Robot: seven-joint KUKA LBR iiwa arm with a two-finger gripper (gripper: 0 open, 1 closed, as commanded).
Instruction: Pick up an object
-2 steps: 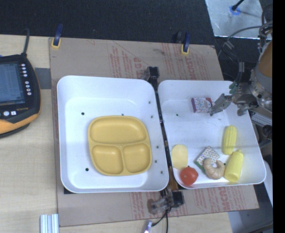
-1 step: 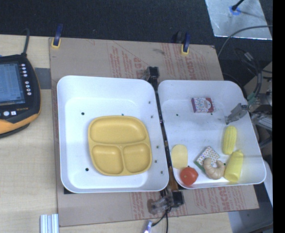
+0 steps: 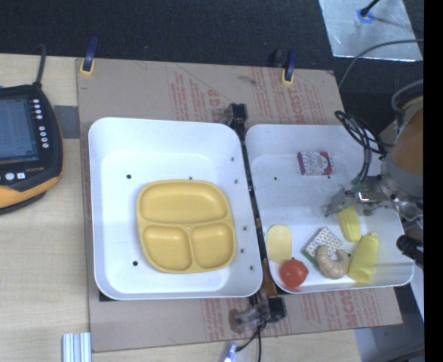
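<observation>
The gripper (image 3: pixel 349 200), its grip impossible to tell, hung just above the small yellow piece (image 3: pixel 349 223), apparently lining up a pick.

Gripper (image 3: pixel 347 200) seen low in right bin (image 3: pixel 281 145), small yellow block (image 3: pixel 349 223) just beneath its fingers, tomato (image 3: pixel 293 273) farther off, divided yellow plate (image 3: pixel 185 225) in left bin (image 3: pixel 108 202).

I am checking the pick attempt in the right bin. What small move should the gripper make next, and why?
Probably a short descent onto the small yellow piece. The gripper sits in the right bin just above that piece in the view, nearer to it than to the tomato or the small packet, and nothing is seen between its fingers.
</observation>
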